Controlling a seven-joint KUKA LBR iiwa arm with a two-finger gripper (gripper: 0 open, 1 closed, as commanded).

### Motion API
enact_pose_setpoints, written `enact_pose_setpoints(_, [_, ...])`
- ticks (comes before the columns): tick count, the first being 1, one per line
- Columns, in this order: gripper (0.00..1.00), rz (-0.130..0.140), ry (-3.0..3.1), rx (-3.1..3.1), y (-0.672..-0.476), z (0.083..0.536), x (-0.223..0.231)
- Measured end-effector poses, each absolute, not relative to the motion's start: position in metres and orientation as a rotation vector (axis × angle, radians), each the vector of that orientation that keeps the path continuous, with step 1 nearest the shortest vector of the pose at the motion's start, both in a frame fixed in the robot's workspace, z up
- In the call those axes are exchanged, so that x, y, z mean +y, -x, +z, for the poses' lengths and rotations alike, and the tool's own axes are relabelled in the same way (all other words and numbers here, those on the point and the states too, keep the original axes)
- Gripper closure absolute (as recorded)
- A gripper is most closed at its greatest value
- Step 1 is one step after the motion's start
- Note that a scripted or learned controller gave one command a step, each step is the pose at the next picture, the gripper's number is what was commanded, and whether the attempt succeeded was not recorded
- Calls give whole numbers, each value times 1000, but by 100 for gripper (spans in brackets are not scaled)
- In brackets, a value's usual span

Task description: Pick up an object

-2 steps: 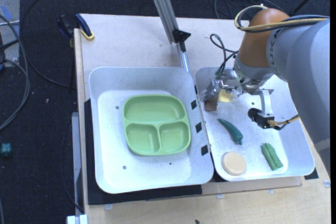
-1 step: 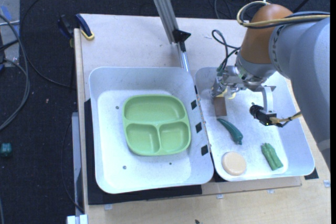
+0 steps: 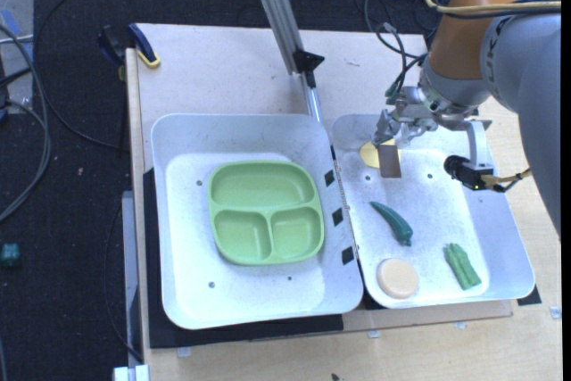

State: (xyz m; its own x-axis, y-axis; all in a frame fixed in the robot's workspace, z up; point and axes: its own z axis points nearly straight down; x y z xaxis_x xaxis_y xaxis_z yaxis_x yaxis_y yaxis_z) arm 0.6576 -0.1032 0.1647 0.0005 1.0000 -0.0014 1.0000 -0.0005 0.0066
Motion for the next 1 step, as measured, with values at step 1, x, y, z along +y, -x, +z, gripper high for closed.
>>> enact_pose_setpoints(1, [100,6,-2217,2217,-659,214,-112])
